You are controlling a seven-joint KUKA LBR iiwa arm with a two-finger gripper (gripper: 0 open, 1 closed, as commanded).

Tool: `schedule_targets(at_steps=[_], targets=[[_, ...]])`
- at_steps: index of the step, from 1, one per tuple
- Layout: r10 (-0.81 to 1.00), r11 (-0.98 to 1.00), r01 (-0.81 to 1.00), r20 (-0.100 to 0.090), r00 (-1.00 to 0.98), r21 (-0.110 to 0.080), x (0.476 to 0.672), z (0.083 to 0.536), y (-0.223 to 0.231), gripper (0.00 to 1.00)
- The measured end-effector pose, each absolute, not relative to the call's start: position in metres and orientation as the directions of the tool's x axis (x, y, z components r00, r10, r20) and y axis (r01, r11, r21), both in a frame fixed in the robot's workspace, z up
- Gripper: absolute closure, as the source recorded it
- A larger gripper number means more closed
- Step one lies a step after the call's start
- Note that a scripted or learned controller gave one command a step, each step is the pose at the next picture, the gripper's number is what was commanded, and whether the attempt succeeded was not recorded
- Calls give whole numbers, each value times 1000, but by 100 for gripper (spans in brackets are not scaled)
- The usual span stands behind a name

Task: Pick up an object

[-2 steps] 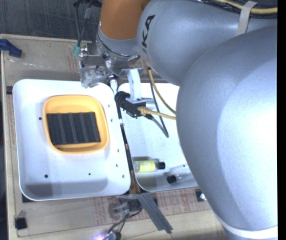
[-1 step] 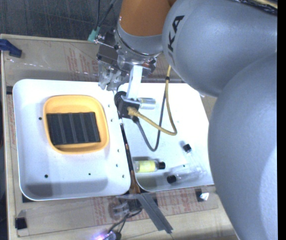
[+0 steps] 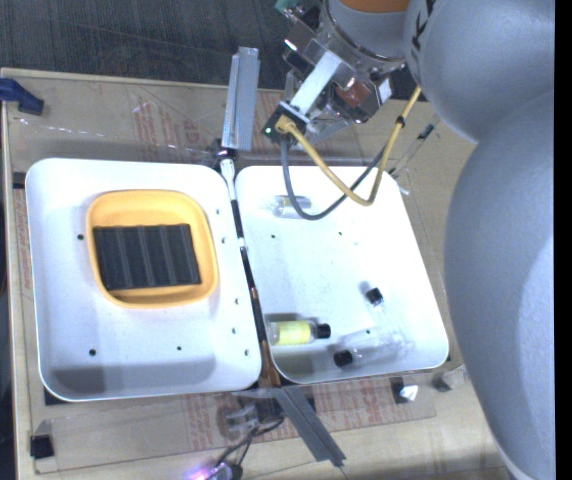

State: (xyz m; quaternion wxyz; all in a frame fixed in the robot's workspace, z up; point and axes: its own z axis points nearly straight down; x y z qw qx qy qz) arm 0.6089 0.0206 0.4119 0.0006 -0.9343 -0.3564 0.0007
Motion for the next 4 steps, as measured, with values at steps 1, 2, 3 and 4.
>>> schedule_targets(at_steps=[1,2,3,4], targets=[[304,-953,304,1,953,2,570,433,54,100],[206,-978,206,-3,978,1,532,400,3,100],[214,-977,214,-6,977,1,540,328,35,100],[523,-852,523,-3,852,-4,564,416,25,100]])
